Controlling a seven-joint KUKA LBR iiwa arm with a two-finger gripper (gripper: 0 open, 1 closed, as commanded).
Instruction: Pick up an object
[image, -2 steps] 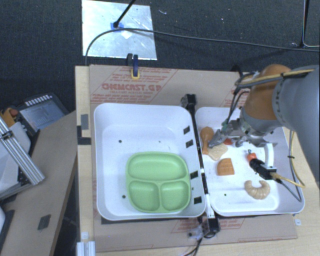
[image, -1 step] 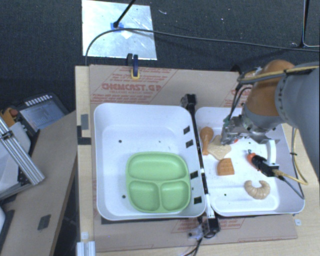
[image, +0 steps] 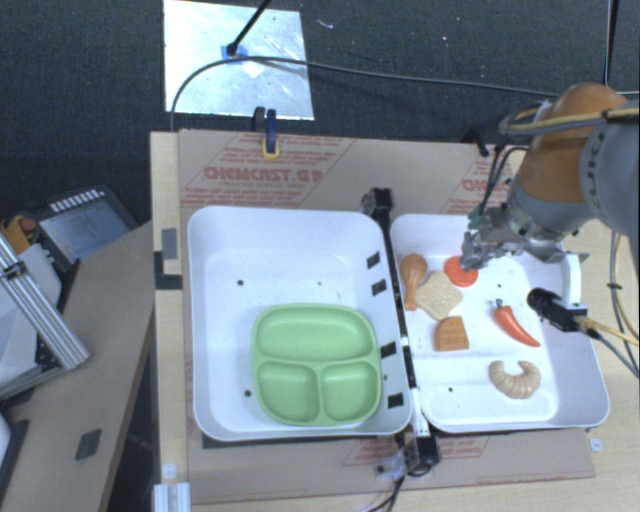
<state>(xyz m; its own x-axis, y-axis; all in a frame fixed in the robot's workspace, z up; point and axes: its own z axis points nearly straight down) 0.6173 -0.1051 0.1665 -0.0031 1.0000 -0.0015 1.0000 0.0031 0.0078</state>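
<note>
In the right bin (image: 575, 400) lie several toy foods. A tan drumstick (image: 412, 272) and a pale bread slice (image: 438, 296) sit at its left side, with an orange cracker (image: 451, 334) below them. A red chili pepper (image: 515, 323) and a beige croissant (image: 515, 378) lie further right. A red round piece (image: 460, 273) lies near the bin's back, partly hidden by my gripper (image: 476, 252), which hangs right over its upper right edge. Nothing is seen held.
The left bin (image: 225, 250) holds a green divided plate (image: 315, 362) at its front. A black divider (image: 390, 290) runs between the bins. The arm comes in over the right bin's back right corner. A grey device (image: 75, 232) stands off the bench at left.
</note>
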